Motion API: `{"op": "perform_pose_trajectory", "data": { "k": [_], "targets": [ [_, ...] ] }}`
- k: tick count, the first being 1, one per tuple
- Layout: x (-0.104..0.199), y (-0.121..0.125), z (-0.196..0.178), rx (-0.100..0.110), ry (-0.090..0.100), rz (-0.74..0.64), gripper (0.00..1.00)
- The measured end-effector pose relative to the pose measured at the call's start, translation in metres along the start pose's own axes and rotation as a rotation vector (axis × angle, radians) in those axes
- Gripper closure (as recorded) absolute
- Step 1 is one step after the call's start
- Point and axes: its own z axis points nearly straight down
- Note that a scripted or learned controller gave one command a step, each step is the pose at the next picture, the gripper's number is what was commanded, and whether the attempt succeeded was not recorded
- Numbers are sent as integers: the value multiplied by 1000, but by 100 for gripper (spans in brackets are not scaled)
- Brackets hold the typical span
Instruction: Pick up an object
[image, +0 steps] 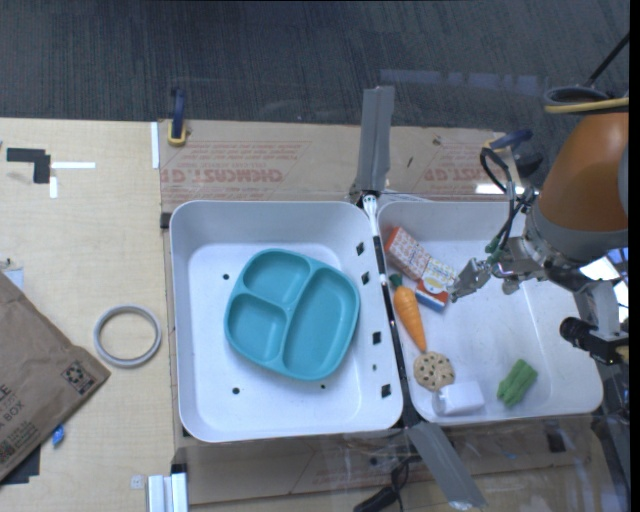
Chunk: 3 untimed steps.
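Observation:
The right bin (560, 310) holds several small items. A red and white packet (418, 262) lies at its upper left, with an orange carrot (408, 311) just below it. Near the front are a cookie (433, 371), a white block (461, 399) and a green piece (516, 382). My gripper (468, 281) hangs over the right bin, just right of the packet and above the carrot's level, with the grey arm and orange band (588, 180) behind it. Nothing can be seen in the gripper.
The left bin (195, 330) holds a teal divided plate (293, 313). A tape roll (127, 334) and a brown cardboard box (30, 385) lie on the bench to the left. A raised rim (380, 300) separates the bins.

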Motion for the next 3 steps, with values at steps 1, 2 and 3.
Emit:
{"op": "perform_pose_trajectory", "data": {
  "k": [1, 2, 3],
  "targets": [
    [1, 51, 90, -10, -3, -80, 0],
    [-1, 51, 80, -13, -5, -76, 100],
    [-12, 54, 61, 1, -1, 93, 100]
  ]
}}
